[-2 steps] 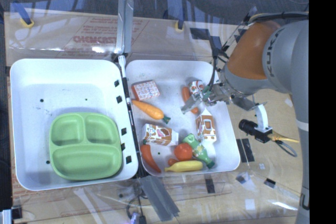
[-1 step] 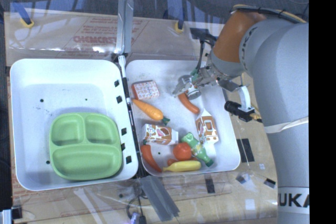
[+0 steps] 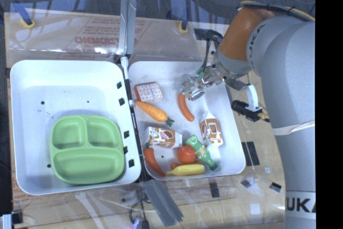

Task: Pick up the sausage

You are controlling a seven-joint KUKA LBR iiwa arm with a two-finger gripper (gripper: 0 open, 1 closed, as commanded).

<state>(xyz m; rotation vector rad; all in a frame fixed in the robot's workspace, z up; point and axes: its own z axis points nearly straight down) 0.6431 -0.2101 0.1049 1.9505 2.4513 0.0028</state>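
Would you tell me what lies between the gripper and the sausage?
Nothing: in the camera view the gripper hangs just above the sausage's upper end, with bare white bin floor around.

The arm (image 3: 292, 115) bears "UKA"; the bench sheet's (image 3: 96, 35) red print is unreadable.

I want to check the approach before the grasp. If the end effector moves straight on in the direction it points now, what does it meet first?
Most likely the sausage: the end effector hangs just above its upper end, pointing down into the right bin. Depth is unclear.
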